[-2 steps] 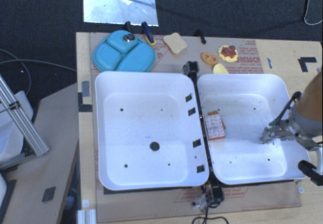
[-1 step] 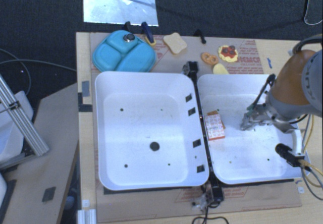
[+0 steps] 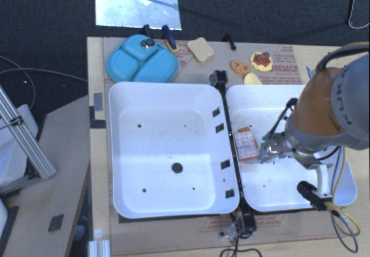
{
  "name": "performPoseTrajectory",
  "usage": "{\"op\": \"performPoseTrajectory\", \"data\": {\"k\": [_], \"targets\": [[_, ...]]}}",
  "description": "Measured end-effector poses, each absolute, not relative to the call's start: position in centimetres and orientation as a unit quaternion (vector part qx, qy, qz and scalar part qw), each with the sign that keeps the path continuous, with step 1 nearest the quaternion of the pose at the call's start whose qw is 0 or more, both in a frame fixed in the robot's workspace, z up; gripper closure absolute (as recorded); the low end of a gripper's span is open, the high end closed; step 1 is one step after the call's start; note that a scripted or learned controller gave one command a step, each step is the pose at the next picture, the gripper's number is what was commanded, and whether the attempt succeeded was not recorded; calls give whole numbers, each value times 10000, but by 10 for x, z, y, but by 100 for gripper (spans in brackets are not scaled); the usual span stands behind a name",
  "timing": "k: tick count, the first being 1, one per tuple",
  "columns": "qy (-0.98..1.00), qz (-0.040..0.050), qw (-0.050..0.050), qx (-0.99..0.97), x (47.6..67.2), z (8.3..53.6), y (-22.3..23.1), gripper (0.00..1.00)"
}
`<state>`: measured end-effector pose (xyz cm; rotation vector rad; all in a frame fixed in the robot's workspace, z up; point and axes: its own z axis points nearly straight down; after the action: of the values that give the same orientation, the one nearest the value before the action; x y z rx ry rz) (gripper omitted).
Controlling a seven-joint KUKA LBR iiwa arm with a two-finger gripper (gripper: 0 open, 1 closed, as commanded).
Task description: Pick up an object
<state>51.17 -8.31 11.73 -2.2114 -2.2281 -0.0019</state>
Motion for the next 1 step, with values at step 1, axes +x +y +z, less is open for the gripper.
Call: {"op": "performPoseTrajectory", "data": {"k": [1], "targets": [[-7118,-39,-12,-7024,498,188,9,100]]}}
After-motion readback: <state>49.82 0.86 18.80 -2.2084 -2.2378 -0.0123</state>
